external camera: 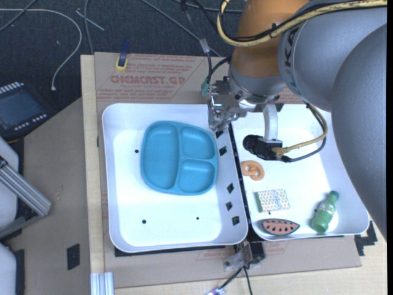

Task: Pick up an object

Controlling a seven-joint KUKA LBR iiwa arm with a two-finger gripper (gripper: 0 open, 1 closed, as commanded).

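The gripper (216,117) hangs above the blue divided plate (179,157)'s right edge in the left bin (120,183); its grasp cannot be told. It seems to be approaching, and should next descend onto the rim.

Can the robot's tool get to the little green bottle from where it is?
Probably yes. The green bottle lies by itself in the right bin, with bare white floor around it and nothing on top. The tool hangs over the strip between the bins, so it would have to travel across first.
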